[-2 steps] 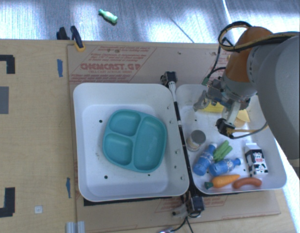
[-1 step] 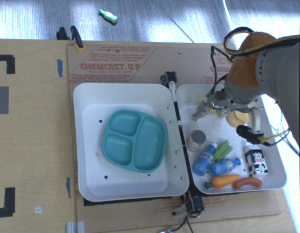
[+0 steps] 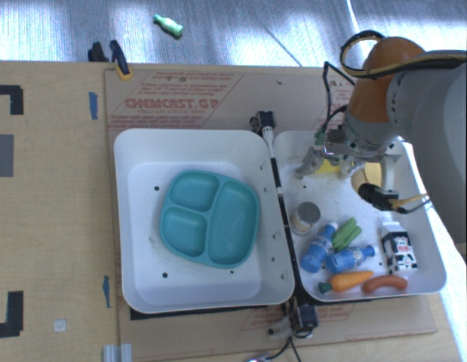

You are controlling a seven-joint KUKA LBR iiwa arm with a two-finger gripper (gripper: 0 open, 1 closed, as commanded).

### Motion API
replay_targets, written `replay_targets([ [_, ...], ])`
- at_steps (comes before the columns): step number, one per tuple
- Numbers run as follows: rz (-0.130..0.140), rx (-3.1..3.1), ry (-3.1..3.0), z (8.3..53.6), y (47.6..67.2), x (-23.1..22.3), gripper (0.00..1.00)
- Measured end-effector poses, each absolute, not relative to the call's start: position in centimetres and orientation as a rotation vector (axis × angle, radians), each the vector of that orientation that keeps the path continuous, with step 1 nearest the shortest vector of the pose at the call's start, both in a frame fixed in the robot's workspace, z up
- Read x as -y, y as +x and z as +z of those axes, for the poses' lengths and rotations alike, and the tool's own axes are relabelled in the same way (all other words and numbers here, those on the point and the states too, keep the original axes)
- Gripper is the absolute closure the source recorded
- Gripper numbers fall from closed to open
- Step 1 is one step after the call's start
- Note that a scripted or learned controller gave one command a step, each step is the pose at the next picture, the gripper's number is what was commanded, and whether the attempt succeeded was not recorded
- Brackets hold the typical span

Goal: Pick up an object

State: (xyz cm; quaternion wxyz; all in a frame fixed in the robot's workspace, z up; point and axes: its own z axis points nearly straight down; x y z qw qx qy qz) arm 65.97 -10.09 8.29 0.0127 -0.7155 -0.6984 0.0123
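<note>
With the gripper (image 3: 317, 159) low at the right bin's (image 3: 433, 274) 11 o'clock corner, its grip unreadable from here, I'd lift straight up only once something is truly pinched, since the toys (image 3: 340, 253) cluster at 6 o'clock.

- Even, bright lighting is seen over the worktop (image 3: 52, 225).
- Pale streaks of light are cast across the floor (image 3: 241, 13) at the top.
- Soft shadows are thrown inside the white bins (image 3: 135, 277).
- Focus is slightly soft throughout.
</note>
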Motion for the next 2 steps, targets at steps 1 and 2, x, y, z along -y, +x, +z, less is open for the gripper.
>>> replay_targets([
  [1,0.047,2.178,-2.228,9.23,65.87,10.22,1.0],
  [2,0.044,2.179,-2.228,9.29,65.94,10.18,0.0],
])
